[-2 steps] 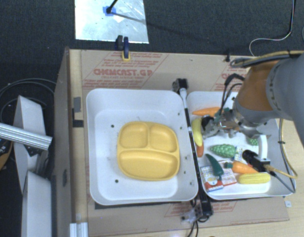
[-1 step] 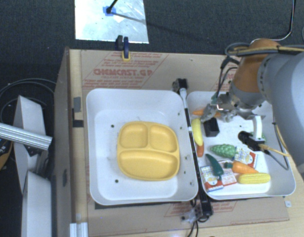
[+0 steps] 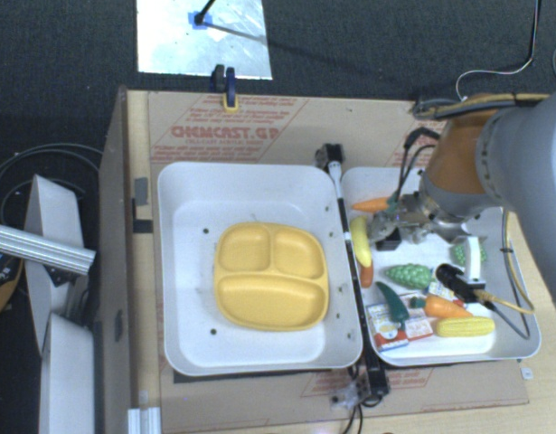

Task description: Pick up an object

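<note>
My gripper (image 3: 387, 233) hangs low over the upper left part of the right bin (image 3: 513, 346), at the end of the grey arm with its orange band. An orange carrot (image 3: 369, 205) lies just above it. A yellow-green banana (image 3: 359, 240) lies just to its left, along the bin's left wall. Below the gripper lies a green bumpy vegetable (image 3: 409, 274). I see nothing held by the gripper.
Lower in the right bin lie a green knife (image 3: 393, 302), a red and white carton (image 3: 392, 326), a second carrot (image 3: 447, 307), a yellow corn cob (image 3: 465, 327) and a green-white item (image 3: 471, 252). The left bin (image 3: 183, 242) holds a yellow divided plate (image 3: 270, 274).
</note>
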